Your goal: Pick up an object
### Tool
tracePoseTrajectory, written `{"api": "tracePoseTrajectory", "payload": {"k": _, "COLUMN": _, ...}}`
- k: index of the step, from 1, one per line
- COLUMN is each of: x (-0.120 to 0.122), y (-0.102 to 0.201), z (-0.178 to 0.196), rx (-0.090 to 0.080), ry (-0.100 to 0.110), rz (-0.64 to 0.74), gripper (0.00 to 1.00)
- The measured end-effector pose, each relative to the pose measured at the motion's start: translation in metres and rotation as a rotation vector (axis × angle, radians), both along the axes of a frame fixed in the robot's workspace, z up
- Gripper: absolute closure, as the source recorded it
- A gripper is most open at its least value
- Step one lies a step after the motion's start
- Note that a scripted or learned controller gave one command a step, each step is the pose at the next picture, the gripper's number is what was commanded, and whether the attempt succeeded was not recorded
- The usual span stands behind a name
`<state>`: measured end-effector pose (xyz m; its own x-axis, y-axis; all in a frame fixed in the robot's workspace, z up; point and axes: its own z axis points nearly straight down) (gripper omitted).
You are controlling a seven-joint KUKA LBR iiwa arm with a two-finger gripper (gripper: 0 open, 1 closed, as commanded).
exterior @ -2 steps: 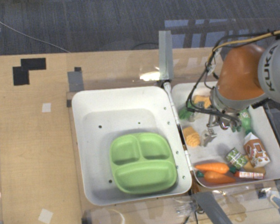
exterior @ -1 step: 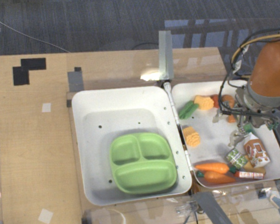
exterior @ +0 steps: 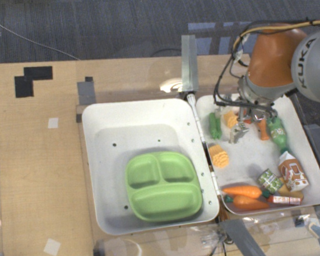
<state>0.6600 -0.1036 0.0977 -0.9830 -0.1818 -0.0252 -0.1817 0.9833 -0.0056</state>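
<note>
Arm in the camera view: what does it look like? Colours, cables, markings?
The grey KUKA arm has a rounded casing with dark lettering on its side. A wide orange band wraps the section above the wrist. Thin black cables loop alongside it down to the small metallic tool, which looks silver-grey.

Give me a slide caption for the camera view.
KUKA arm's gripper hovers low in the right bin among toy groceries; a green divided tray sits in the left bin.

The left white bin [exterior: 98, 158] holds a light green divided tray [exterior: 163, 186]. The right bin [exterior: 317, 177] holds orange carrots [exterior: 244, 192], a yellow corn cob [exterior: 220, 158], a green bottle [exterior: 277, 132] and a brown-and-white carton [exterior: 293, 174].
</note>
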Motion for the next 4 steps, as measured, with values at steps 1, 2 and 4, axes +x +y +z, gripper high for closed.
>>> {"api": "tracePoseTrajectory", "payload": {"k": 1, "x": 0.000, "y": -0.001, "z": 0.000, "rx": 0.000, "ry": -0.001, "rz": 0.024, "gripper": 0.00}}
{"api": "tracePoseTrajectory", "payload": {"k": 2, "x": 0.006, "y": 0.000, "z": 0.017, "rx": 0.000, "ry": -0.027, "rz": 0.025, "gripper": 1.00}}
{"api": "tracePoseTrajectory", "payload": {"k": 4, "x": 0.011, "y": -0.021, "z": 0.205, "rx": 0.007, "ry": 0.010, "rz": -0.344, "gripper": 1.00}}
